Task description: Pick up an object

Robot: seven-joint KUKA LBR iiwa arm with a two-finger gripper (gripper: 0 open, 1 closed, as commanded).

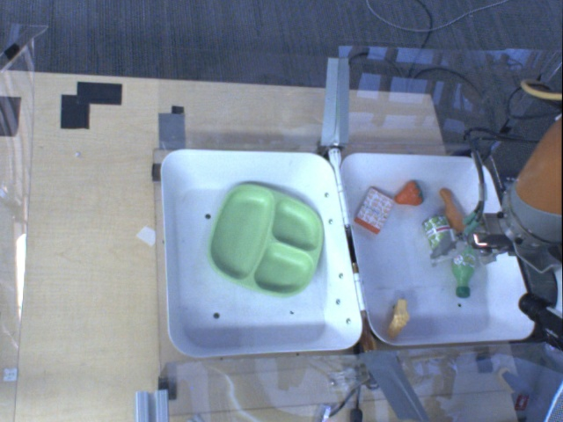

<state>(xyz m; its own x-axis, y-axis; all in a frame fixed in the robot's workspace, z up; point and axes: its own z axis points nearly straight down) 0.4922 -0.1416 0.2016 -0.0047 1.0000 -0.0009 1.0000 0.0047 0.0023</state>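
The right bin (422, 319) holds several small items. A red and white box (376, 209) lies at its upper left, and an orange piece (408, 193) sits beside it. Further right are an orange carrot-like stick (451, 208), a green and white wrapped item (436, 231) and a small green bottle (464, 275). A yellow piece (399, 316) rests near the front wall. My gripper (466, 243) reaches in from the right, low over the bin, between the wrapped item and the bottle's top. The view does not show whether it touches either.
The left bin (189, 323) carries a green divided plate (266, 238) in its middle. A metal divider (335, 104) stands behind the seam between the bins. The arm's orange band (541, 178) fills the right side, with cables (479, 139) behind it.
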